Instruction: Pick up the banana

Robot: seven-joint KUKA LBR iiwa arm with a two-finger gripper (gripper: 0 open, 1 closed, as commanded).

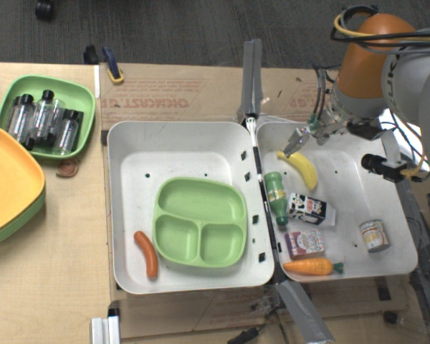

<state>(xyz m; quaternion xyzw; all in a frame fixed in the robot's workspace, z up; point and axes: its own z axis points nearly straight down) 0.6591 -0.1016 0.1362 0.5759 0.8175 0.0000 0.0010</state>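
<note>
Nearest us a carrot (312, 266) lies at the right bin's (398, 253) front edge. We see the banana (302, 168) at that bin's back left, beside a green bottle (275, 194). Our jaws (295, 143) hover just above its stem end; whether they gape we cannot tell

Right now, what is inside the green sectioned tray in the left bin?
The green sectioned tray shows three bare compartments. A sausage lies outside it on the bin floor. Whatever is beneath the tray is covered.
</note>
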